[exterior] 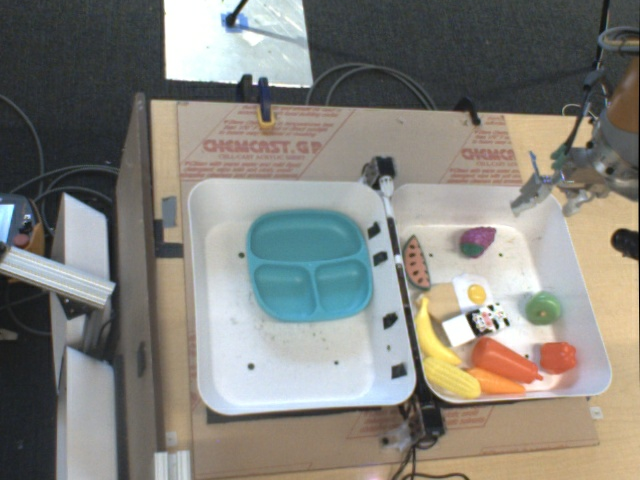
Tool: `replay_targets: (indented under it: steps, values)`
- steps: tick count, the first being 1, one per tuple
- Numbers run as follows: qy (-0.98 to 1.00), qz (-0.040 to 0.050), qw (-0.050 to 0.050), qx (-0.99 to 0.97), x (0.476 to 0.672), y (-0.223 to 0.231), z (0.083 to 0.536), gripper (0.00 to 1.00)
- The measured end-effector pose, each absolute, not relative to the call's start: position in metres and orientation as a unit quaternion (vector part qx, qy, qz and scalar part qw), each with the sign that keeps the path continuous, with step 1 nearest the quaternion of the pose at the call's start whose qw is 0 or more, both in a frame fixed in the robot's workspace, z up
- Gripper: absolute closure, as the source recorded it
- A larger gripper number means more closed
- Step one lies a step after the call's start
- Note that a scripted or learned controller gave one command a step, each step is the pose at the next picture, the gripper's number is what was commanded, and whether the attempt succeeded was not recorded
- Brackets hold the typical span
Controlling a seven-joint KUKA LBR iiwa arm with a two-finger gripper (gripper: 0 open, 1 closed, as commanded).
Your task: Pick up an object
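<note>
The right bin [570, 258] holds toy food: purple grapes [479, 239], a watermelon slice [416, 262], a fried-egg piece [472, 292], a black-and-white spotted block [481, 322], a banana [429, 330], corn [450, 377], a carrot [506, 362], a red pepper [558, 356] and a green apple [543, 308]. My gripper [552, 198] hangs over the bin's far right corner, above and to the right of the grapes. Its two grey fingers [527, 198] stand apart, open, with nothing between them.
The left bin [225, 298] carries a teal divided plate [308, 265]. A black-clipped divider [392, 268] separates the bins. Cables loop behind the bench, and a metal rail [55, 273] sits at the far left.
</note>
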State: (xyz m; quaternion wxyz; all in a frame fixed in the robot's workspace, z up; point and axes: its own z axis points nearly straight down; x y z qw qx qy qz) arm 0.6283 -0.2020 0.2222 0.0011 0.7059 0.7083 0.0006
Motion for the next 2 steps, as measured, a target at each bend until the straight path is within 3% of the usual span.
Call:
replay_targets:
  steps: [1,2]
  values:
    - [0.710,-0.0007,-0.003,0.704,0.621,-0.153,0.077,0.00]
    - [0.710,0.0018,0.003,0.705,0.624,-0.156,0.096,1.00]
